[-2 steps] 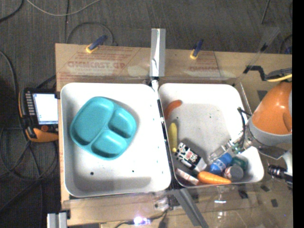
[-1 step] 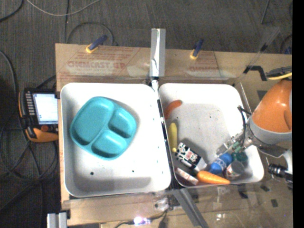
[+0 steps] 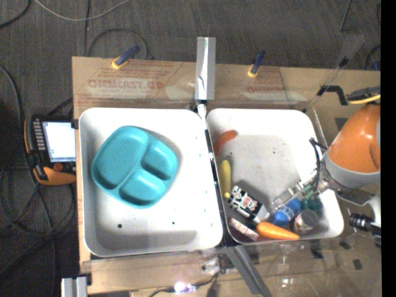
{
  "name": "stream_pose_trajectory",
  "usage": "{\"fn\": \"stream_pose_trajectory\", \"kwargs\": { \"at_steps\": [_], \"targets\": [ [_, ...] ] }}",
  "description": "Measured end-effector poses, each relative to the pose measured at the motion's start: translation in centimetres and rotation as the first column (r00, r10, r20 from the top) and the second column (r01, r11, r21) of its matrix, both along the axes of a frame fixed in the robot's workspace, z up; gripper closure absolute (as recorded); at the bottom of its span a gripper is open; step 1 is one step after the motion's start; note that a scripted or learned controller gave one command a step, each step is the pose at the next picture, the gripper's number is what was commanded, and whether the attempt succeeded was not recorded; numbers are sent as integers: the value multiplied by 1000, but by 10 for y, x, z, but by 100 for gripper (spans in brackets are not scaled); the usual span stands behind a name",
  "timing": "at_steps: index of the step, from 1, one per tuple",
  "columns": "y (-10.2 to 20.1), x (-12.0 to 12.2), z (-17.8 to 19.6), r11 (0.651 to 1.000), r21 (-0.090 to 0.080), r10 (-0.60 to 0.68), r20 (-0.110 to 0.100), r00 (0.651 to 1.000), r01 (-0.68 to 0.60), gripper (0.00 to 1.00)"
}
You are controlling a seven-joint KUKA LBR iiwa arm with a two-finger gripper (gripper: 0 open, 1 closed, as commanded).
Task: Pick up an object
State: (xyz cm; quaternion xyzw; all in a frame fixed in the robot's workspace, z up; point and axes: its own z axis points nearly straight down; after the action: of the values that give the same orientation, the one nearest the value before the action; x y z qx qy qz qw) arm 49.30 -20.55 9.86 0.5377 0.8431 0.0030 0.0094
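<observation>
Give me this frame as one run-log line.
phase: reaching | tool: low in right bin, front corner | nearest: blue object, carrot | grasp: unconfirmed

Glossy turquoise plastic plate (image 3: 136,165); smooth white plastic bins (image 3: 93,228); matt brown cardboard bench (image 3: 148,85)

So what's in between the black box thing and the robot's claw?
In the camera view, a blue round object lies between the black box and the end effector, with the carrot just below.

Even overhead light, soft shadows inside the white bins (image 3: 185,243), slight grain, and dim floor at the edges.
</observation>
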Motion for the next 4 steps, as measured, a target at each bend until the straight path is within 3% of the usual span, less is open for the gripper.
{"fn": "stream_pose_trajectory", "kwargs": {
  "at_steps": [1, 2, 3, 4],
  "targets": [
    [-12, -2, -8, 1000, 11, 17, -7, 1000, -17, 0],
    [-12, 2, 0, 1000, 10, 18, -3, 1000, -18, 100],
    [-4, -2, -6, 1000, -7, 23, 3, 1000, -23, 100],
    [-8, -1, -5, 984, -7, 180, 1, 984, -180, 100]
  ]
}}
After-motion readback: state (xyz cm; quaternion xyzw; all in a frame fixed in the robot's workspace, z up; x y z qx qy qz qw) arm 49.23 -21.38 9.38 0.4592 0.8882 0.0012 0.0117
